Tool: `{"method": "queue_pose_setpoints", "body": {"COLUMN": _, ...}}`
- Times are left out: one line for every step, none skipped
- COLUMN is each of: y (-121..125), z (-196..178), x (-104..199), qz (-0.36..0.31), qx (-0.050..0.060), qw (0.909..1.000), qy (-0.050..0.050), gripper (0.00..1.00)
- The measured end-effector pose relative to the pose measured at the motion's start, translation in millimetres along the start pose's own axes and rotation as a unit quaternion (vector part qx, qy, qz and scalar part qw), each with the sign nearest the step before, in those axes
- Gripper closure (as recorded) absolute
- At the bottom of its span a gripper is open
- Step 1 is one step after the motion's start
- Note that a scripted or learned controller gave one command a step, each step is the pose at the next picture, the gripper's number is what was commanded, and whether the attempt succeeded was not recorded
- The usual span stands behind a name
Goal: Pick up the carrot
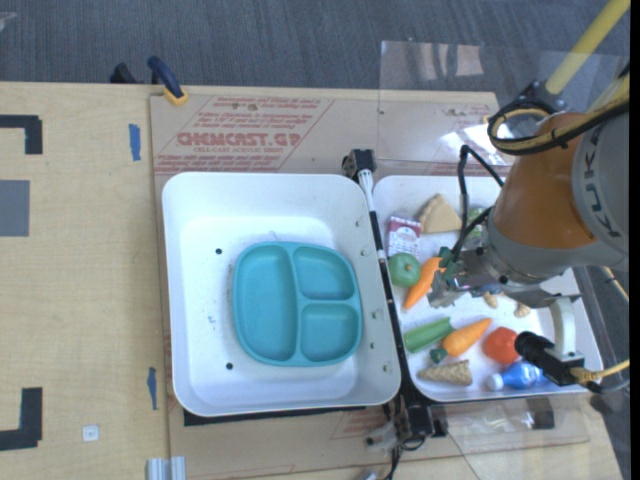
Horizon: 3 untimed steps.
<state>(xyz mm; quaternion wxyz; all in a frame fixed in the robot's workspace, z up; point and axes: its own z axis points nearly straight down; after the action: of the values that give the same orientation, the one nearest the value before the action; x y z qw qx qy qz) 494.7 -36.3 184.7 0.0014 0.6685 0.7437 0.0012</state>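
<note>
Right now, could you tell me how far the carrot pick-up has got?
Done: the gripper has reached the right bin. In hand: it hangs beside a carrot lying on the bin floor. Left: gripping and lifting; a second carrot lies nearer the front.

- My tool sits low in the right bin, hemmed by a carrot and green apple just beside it.
- Below it, a green pepper and a second carrot crowd the floor.
- The left bin offers open room around its teal tray.
</note>
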Motion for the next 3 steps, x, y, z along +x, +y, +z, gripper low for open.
{"method": "queue_pose_setpoints", "body": {"y": -0.6, "z": 0.6, "x": -1.0, "qz": 0.001, "qx": 0.001, "qw": 1.0, "qy": 0.0, "gripper": 0.0}}
{"method": "queue_pose_setpoints", "body": {"y": -17.6, "z": 89.2, "x": -54.3, "qz": 0.086, "qx": -0.002, "qw": 0.9963, "qy": 0.0, "gripper": 0.0}}
{"method": "queue_pose_setpoints", "body": {"y": 71.2, "z": 96.4, "x": -69.3, "qz": 0.178, "qx": -0.003, "qw": 0.984, "qy": -0.002, "gripper": 0.0}}
